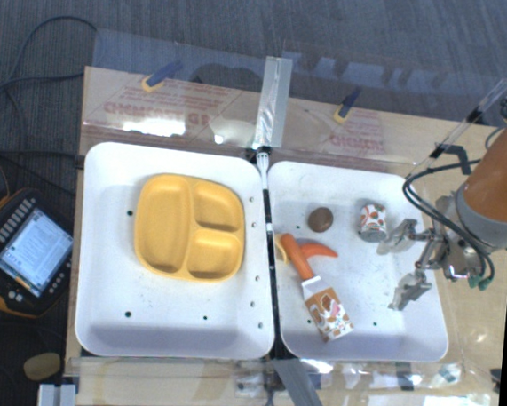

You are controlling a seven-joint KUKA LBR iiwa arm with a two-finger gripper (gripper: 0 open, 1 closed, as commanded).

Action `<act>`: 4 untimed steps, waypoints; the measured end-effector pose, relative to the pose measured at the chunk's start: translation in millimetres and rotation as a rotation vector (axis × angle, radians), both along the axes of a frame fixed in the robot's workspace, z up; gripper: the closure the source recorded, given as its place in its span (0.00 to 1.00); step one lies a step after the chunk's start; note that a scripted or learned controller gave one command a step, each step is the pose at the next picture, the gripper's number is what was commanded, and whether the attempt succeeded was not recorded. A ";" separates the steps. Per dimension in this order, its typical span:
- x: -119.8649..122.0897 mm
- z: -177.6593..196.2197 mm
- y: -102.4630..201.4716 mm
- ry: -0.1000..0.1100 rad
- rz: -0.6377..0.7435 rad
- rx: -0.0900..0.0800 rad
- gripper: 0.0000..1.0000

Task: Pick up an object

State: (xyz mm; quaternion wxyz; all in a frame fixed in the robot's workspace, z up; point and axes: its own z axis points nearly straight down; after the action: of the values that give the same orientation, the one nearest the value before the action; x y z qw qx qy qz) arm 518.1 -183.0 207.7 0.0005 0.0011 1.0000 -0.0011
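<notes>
Patterned packet [328,312]: seen nearest the camera in the right bin [427,344]; laid flat, its long axis slanted from upper left to lower right, the lower right end pointed toward the bin's front edge.
Orange carrot-like piece [304,252]: placed just above the packet's upper end, near the bin's left wall; its thick body is slanted down to the right, with a thinner orange part pointed right.
Brown round object [321,219]: set above the orange piece, apart from it.
Small patterned cup [372,221]: found right of the brown object, near the gripper's upper finger.
Gripper [404,261]: positioned over the right part of the right bin; its two fingers are spread apart, and nothing is seen between them.
Arm [492,180]: seen entering from the right.
Left bin [91,316]: a yellow divided tray [189,227] is held in it.
Bench [471,352]: both bins are carried side by side.
</notes>
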 end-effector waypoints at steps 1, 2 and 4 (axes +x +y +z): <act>64.7 -19.4 -7.9 -0.002 -0.101 0.000 0.00; 131.0 -118.9 -40.0 -0.010 -0.198 -0.002 0.00; 142.1 -102.0 -36.5 -0.004 -0.394 0.001 0.00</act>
State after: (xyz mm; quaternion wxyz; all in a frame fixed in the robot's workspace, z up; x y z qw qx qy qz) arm 660.2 -219.5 105.7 0.0022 0.1969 0.9804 -0.0009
